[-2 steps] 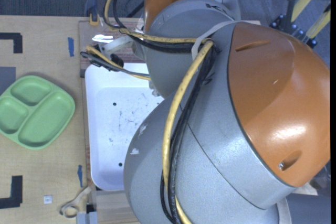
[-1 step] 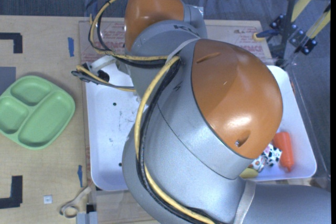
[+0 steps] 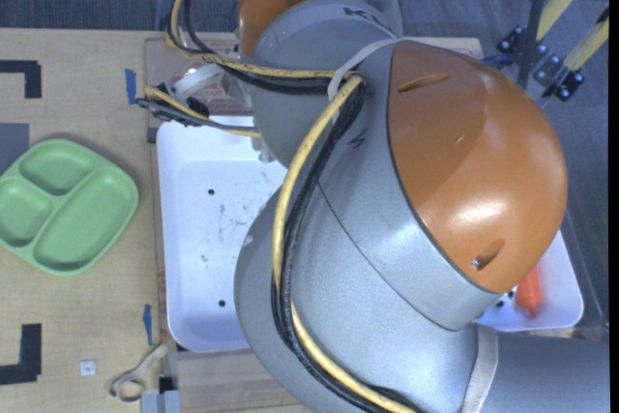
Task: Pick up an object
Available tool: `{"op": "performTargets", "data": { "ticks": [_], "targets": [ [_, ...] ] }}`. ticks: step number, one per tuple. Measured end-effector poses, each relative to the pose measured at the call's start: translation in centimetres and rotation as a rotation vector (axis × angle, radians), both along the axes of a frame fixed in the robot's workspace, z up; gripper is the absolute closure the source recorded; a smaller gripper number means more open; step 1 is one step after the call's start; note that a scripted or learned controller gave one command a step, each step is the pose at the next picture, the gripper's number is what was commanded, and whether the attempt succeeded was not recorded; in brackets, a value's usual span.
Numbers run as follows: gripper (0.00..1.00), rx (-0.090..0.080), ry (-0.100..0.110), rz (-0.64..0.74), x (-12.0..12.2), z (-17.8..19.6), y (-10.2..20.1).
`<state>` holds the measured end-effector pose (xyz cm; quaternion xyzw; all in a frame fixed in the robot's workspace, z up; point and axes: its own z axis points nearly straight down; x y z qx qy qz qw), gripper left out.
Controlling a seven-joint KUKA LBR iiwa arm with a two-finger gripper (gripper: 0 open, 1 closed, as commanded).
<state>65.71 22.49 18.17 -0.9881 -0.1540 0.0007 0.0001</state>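
The big grey arm (image 3: pixel 387 237) leans over both white bins, and its tool seems to sit near the cables at the far rim of the left bin (image 3: pixel 193 208); I cannot tell its state. An orange object (image 3: pixel 529 293) (maybe a carrot) lies in the right bin (image 3: pixel 566 305), well apart, nearer the arm's base.

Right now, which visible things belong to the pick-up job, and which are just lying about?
Job:
- arm
- white bin
- orange object at the right bin's corner

Lying about:
- green divided plate
- blue tape
- looped cord
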Motion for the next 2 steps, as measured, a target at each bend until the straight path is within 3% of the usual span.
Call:
{"op": "performTargets", "data": {
  "ticks": [1, 2],
  "targets": [
    [1.00, 0.000, 0.000, 0.031, 0.1, 6.0, 0.0],
    [1.00, 0.001, 0.003, -0.018, -0.4, -6.2, 0.1]
  ]
}}
